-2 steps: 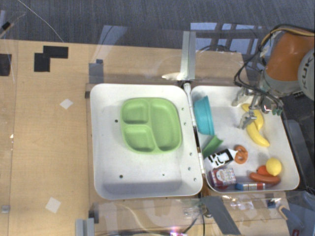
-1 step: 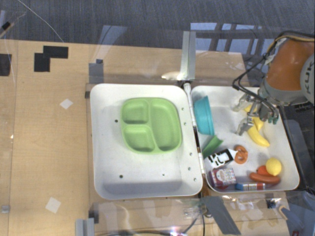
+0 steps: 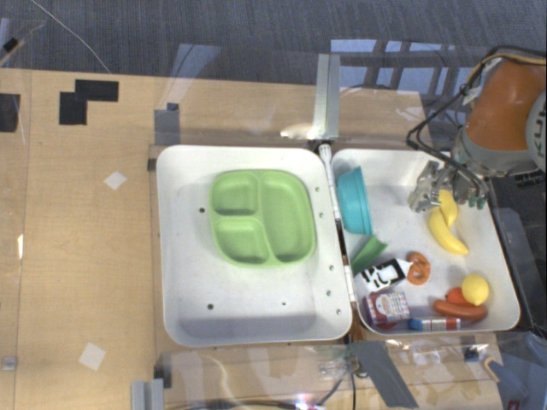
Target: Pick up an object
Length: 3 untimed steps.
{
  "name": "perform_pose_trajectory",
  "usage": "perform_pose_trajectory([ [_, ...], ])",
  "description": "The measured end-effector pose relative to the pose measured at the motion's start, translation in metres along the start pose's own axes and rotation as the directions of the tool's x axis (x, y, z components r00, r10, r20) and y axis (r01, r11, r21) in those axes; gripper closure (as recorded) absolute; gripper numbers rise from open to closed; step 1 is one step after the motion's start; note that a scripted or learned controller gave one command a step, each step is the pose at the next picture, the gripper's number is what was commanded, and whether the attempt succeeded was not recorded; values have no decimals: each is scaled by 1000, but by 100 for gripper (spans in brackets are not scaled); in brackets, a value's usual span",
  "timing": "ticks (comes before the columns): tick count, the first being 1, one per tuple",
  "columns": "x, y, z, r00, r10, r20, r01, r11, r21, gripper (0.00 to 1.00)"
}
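Note:
The right bin [image 3: 389, 173] holds several objects. A yellow banana [image 3: 448, 225] lies near its right wall, and my gripper [image 3: 444, 190] hovers right over the banana's upper end. The fingers reach down around that end, but the arm's grey wrist hides how they stand. A teal bowl [image 3: 353, 200] leans on its side against the bin's left wall. Lower down lie a green wedge [image 3: 369, 251], a pretzel [image 3: 418, 268], a lemon [image 3: 475, 289], a red hot dog [image 3: 460, 308] and a dark red pouch [image 3: 387, 307].
The left bin [image 3: 188, 306] carries a light green divided plate [image 3: 261, 217]. A metal post [image 3: 328, 92] stands behind the divider between the bins. Black cables loop beside the arm's orange band [image 3: 504, 105] at the upper right.

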State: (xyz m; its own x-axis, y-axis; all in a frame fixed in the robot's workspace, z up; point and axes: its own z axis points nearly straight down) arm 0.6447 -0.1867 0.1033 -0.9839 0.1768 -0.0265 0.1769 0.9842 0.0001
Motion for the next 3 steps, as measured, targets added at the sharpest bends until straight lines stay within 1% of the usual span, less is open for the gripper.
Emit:
perform_pose_trajectory([
  [1,0,0,1,1000,-1,-1,1,1000,0,0],
  [2,19,-12,15,999,46,-16,-46,999,0,0],
  [3,14,-10,-1,999,40,0,-40,999,0,100],
])
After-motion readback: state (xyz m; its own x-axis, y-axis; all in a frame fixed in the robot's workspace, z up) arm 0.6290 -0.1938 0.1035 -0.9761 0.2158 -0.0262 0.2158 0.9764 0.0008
